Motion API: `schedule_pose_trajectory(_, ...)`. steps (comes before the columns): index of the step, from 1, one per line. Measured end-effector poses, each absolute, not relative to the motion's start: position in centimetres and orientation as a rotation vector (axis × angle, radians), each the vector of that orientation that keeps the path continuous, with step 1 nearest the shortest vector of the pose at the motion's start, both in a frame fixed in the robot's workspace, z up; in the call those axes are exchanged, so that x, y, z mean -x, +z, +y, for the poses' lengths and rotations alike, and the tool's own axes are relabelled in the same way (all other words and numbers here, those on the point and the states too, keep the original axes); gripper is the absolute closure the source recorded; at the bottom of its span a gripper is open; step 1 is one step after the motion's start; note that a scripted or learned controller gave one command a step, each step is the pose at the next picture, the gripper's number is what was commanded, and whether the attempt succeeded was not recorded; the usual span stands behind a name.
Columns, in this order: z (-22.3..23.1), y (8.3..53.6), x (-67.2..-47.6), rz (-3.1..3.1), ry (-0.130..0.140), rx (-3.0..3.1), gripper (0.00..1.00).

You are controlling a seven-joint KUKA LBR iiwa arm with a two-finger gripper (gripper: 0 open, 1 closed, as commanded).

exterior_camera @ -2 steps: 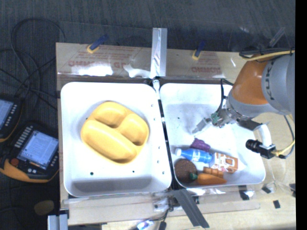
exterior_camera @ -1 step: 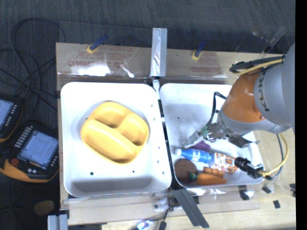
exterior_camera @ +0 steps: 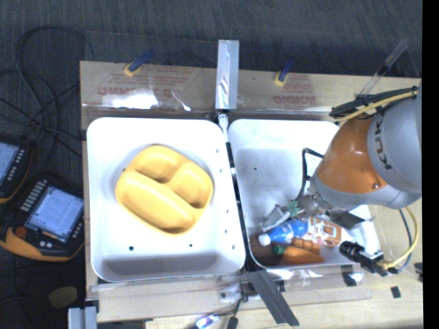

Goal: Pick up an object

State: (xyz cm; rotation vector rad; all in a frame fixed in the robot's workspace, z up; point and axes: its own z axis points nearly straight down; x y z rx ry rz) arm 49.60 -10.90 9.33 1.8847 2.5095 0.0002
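Note:
My gripper [exterior_camera: 287,213] reaches down into the right bin [exterior_camera: 274,149] near its front, just above a small pile of objects. Right under it lies a blue bottle [exterior_camera: 285,232] with a white cap pointing left. An orange carrot-shaped piece [exterior_camera: 302,256] rests in front of the bottle, with a small dark green thing [exterior_camera: 277,250] at its left end. A white and orange packet [exterior_camera: 326,232] lies to the right of the bottle, partly under the wrist. Nothing is visibly lifted. A large yellow lumpy object [exterior_camera: 164,187] lies in the middle of the left bin [exterior_camera: 110,252].
The grey and orange arm [exterior_camera: 363,163] covers the right side of the right bin. A ridge [exterior_camera: 232,177] separates the two bins. Handheld control devices [exterior_camera: 41,214] and cables lie on the floor to the left of the bench.

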Motion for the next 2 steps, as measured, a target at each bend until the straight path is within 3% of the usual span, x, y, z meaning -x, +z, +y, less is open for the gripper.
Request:
schedule_pose_trajectory(1,-10.8,10.2,-49.6,2.511,0.002,-1.885,1.00)
schedule_pose_trajectory(2,-3.5,18.3,-57.9,2.491,-0.004,-1.915,1.00)
